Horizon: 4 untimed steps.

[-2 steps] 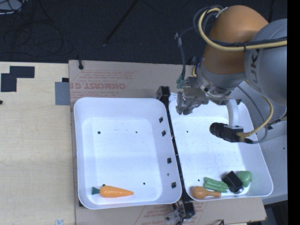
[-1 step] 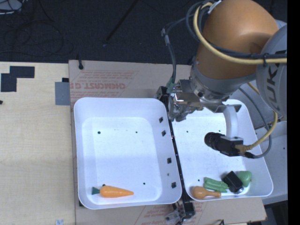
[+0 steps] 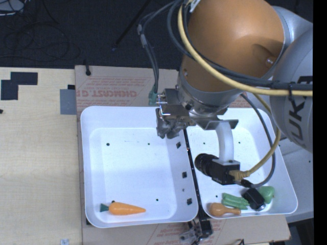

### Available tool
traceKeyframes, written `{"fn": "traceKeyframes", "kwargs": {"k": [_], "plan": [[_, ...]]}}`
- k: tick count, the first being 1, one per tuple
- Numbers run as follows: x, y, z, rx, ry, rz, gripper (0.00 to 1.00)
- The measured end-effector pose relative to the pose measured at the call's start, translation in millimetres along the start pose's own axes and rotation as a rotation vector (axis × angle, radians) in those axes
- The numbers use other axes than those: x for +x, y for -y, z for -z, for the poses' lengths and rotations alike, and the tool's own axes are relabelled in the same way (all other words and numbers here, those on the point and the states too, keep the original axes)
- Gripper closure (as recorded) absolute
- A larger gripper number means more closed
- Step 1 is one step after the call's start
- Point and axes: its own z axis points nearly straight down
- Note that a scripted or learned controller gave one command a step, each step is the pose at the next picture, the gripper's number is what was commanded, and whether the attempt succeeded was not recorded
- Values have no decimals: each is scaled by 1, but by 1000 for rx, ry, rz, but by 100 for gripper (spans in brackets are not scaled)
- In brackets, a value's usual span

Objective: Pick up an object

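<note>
A toy carrot, orange with a green top, lies near the front edge of the left bin. In the right bin's front corner lie a green pod-like piece, a green rounded piece and a tan pear-shaped piece. My gripper hangs low in the right bin, its black tip down among the green pieces. The big orange-banded wrist hides the back of that bin.
The ridge between the two bins runs just left of the gripper body. Yellow and black cables loop beside the arm over the right bin. A cardboard sheet lies under both bins.
</note>
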Motion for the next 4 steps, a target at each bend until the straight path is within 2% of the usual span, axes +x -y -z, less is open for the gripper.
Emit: {"fn": "traceKeyframes", "kwargs": {"k": [1,2,3,4], "plan": [[-14,-25,-237,19,10,-13,100],[48,-27,-270,9,5,-7,100],[-17,7,-337,5,3,-16,100],[60,5,-334,1,3,-7,100]]}}
